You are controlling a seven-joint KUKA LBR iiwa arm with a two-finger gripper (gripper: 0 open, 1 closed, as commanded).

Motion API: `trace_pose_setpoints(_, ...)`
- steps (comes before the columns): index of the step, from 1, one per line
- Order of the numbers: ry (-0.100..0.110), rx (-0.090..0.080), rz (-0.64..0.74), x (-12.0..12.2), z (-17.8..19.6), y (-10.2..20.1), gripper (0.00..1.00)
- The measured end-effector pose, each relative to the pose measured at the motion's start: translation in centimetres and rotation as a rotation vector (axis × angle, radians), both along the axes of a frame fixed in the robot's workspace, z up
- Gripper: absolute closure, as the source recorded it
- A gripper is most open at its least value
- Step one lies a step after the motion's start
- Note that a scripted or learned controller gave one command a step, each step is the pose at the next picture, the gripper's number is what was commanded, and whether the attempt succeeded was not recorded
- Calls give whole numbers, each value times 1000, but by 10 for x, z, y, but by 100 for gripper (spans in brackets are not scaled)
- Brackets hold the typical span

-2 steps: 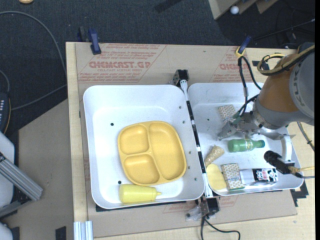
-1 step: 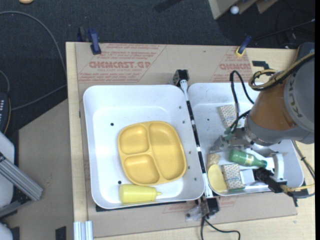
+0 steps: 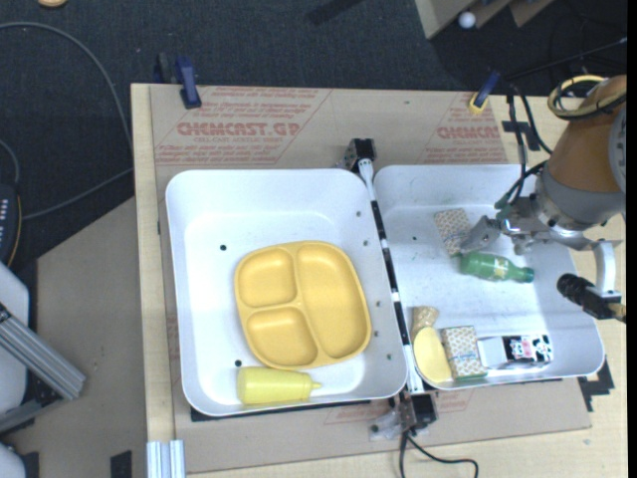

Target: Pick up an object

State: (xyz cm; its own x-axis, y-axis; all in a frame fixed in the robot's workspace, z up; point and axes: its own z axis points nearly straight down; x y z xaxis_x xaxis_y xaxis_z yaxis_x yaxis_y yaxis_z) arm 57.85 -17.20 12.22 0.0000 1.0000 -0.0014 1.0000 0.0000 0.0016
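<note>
Red "CHEMCAST GP" lettering repeats on the brown board (image 3: 299, 118) beneath the bins (image 3: 199, 207)

camera view: fixed overhead | slanted down, moderately far | takes in both bins (image 3: 199, 217), bench (image 3: 149, 267)

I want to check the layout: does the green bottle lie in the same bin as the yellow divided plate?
No. The green bottle lies in the right bin, while the yellow divided plate lies in the left bin.

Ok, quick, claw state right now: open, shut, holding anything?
Claw: cannot be told from this view; it sits just above the green bottle in the right bin.
</note>
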Motion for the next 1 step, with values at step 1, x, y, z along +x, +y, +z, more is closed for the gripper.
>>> trace_pose_setpoints(1,4,3,2,-3,-38,45,0)
